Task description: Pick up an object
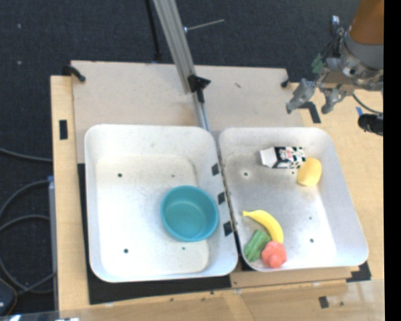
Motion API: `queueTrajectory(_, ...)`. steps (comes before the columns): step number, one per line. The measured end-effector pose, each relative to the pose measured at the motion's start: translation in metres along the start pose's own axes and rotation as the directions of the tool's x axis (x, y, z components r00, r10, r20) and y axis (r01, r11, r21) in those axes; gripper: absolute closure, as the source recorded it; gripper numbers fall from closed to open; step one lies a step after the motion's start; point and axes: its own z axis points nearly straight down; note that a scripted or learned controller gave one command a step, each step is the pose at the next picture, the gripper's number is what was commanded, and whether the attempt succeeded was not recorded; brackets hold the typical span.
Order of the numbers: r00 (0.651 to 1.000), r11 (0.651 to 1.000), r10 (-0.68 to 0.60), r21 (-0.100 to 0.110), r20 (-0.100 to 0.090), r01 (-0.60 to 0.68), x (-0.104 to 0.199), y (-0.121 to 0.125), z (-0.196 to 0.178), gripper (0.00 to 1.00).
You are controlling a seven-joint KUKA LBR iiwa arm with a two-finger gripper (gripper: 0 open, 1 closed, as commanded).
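A: Camera view: where is the gripper [319, 99]?
B: Above the bench, just past the right bin [334, 243]'s far rim, its 2 fingers spread apart with nothing between them.
A: Nearest thing?
B: The small carton [281, 156], lying in that bin's far part, long axis across the view, nearer the camera and slightly left of the gripper, touching the yellow fruit [309, 172].

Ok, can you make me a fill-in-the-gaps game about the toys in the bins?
The blue bowl sits in the ___ bin.
The banana is coloured ___.
The green vegetable lies beside the ___ fruit.
The gripper hangs above the bench, holding ___.

Missing words: left; yellow; red; nothing
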Motion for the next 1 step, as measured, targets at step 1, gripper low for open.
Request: queueTrajectory(1, 1.000, 1.000, -0.001, 0.001, 0.001, 0.001, -0.0004, -0.0001, 0.0000, 0.00)
